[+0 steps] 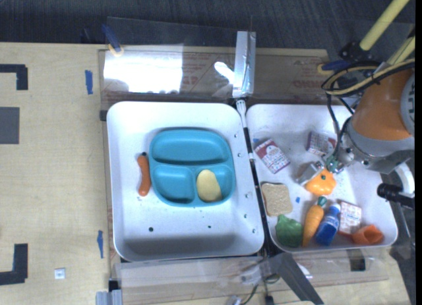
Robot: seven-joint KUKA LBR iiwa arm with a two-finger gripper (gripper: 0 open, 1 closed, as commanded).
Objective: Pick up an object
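The arm comes in from the right, its orange band [386, 109] above the right bin [382, 241]. My gripper [324, 165] hangs low over the middle of that bin, just above a small orange pepper [321, 182] and next to a grey-red packet [321, 143]. Nothing can be seen held in it. Around it lie a red-and-white packet [271, 156], a slice of bread [276, 198], a green pepper [287, 229], a carrot [312, 221], a blue bottle [328, 224], a small printed box [350, 215] and an orange cup [366, 234].
The left bin [125, 231] holds a blue compartment tray [191, 145] with a yellow lemon-like piece [208, 185] in its lower right section. An orange sausage-shaped toy [143, 174] lies left of the tray. A clear panel [171, 66] and metal post [244, 63] stand behind the bins.
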